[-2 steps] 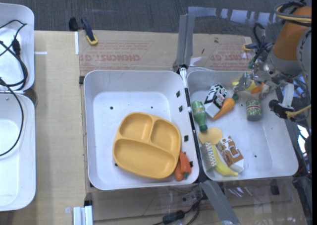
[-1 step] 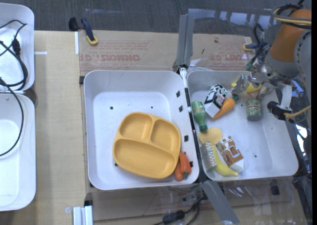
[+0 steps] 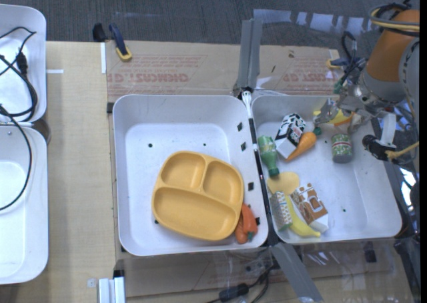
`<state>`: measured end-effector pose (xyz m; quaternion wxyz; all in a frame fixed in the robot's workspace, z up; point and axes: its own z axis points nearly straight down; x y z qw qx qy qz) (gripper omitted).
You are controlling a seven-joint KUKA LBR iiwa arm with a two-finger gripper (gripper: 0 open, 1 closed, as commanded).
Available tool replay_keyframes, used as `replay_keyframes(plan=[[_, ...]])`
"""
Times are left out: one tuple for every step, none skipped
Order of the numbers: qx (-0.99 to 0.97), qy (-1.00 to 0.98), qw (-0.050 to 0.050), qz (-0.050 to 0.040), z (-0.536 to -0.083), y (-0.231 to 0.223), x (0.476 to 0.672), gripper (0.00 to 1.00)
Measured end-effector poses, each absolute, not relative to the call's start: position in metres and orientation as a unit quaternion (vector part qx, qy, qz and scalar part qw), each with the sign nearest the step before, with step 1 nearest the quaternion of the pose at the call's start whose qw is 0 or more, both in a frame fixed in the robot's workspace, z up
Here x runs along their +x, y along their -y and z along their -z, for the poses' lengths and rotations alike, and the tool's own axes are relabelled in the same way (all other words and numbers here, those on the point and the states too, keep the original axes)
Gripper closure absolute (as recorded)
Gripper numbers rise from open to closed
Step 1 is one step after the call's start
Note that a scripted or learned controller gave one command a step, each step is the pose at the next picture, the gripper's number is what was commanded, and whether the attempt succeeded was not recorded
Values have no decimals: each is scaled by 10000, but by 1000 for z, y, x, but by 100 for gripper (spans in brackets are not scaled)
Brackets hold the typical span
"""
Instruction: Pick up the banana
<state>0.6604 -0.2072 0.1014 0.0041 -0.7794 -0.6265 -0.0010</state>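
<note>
The banana (image 3: 301, 225) lies flat near the front edge of the right bin (image 3: 373, 221), wedged between a striped packet (image 3: 281, 209) and a brown-and-white carton (image 3: 311, 205). My gripper (image 3: 332, 112) hangs over the far side of the same bin, well behind the banana and to its right, close to a small yellow item (image 3: 343, 119). The grey arm with its orange band (image 3: 389, 55) reaches in from the right.
The right bin also holds a green bottle (image 3: 268, 155), a carrot (image 3: 303, 143), a black-and-white toy (image 3: 291, 128), a small can (image 3: 341, 148) and a yellow disc (image 3: 288, 181). The left bin (image 3: 133, 161) holds a yellow divided plate (image 3: 199, 195) and an orange toy (image 3: 245, 223).
</note>
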Motion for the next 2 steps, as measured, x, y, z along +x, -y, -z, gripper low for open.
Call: replay_keyframes(plan=[[-7994,6008,40,46,-98,206,663,0],[-7992,6011,2,27,-107,209,662,100]])
